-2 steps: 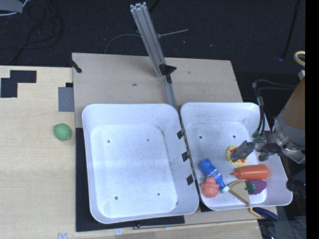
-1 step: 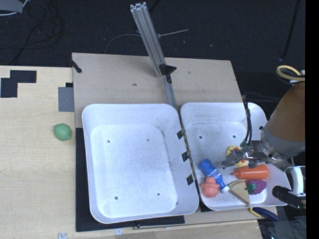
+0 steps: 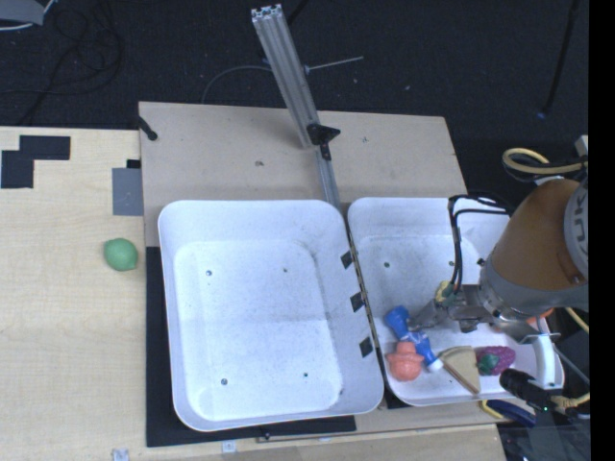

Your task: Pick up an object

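The arm reaches in from the right over the right bin [image 3: 404,229], its orange band and grey wrist hanging above the bin's lower right part, and the claw [image 3: 444,307] sits low among the objects there; whether it is open or closed cannot be told from this view. Just to the claw's left lies a blue object [image 3: 399,319] with a white end, tilted down toward the bin's front edge. Touching it below is a soft, lumpy orange-pink object [image 3: 405,363]. To their right a pale tan wedge [image 3: 464,368] rests near the front rim, with a purple and green piece [image 3: 496,360] beside it. The left bin [image 3: 250,229] stands alongside on the counter [image 3: 67,334], where a green ball [image 3: 121,254] lies well apart.
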